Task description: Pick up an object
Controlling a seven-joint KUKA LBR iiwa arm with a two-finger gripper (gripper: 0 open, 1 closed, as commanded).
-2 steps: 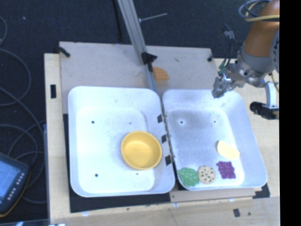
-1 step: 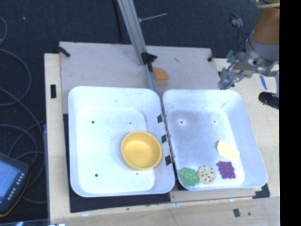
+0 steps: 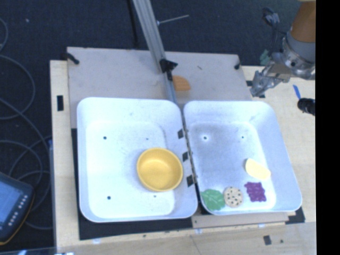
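- The two-finger gripper (image 3: 258,87) hangs off the far right corner of the right-hand shallow white bin (image 3: 276,122), outside its rim; whether its claw is apart or together I cannot tell, and nothing is seen in it.
- Candidates lie along that bin's near wall: a flat pale-yellow wedge (image 3: 257,169), a purple knobbly cluster (image 3: 256,191), a round speckled cookie-like disc (image 3: 232,196) and a green leafy lump (image 3: 213,199).
- The disc sits just beside the green lump and near the purple piece; a descent there could nudge neighbours or pinch two.
- All four are low and hug the wall, so a finger may strike the rim or skid off.
- The round yellow plastic bowl (image 3: 159,169) in the left white bin (image 3: 95,116) is wide; a grasp across it would likely slip.
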